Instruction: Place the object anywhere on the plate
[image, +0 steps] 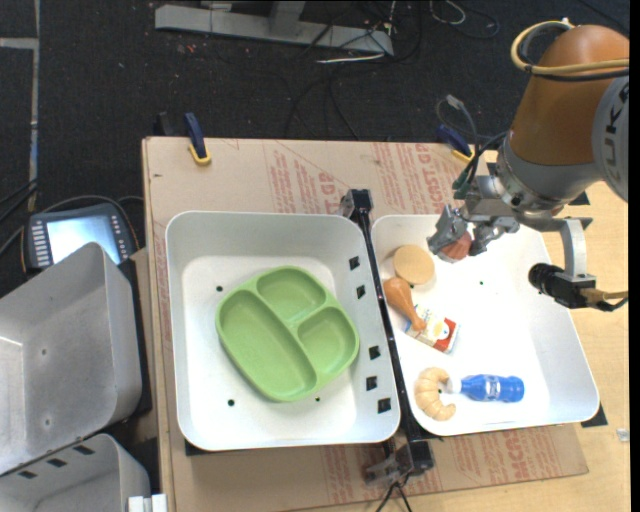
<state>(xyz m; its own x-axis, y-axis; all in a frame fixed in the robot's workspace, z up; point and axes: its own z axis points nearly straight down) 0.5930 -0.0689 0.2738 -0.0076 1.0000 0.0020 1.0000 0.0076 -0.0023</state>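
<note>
A green three-compartment plate (287, 332) lies in the left bin (190, 250). My gripper (458, 240) hangs over the back left part of the right bin (560, 350), to the right of the plate. Its dark fingers are shut on a small reddish-brown object (457, 247), which shows between them and looks lifted off the bin floor. The arm's orange band (570, 70) rises above the wrist at the upper right.
The right bin holds a round tan bun (413, 265), an orange drumstick-shaped toy (401, 296), a small red-and-white packet (438, 330), a croissant-like toy (434, 392) and a blue bottle (492, 388). A black divider (378, 300) runs between the bins.
</note>
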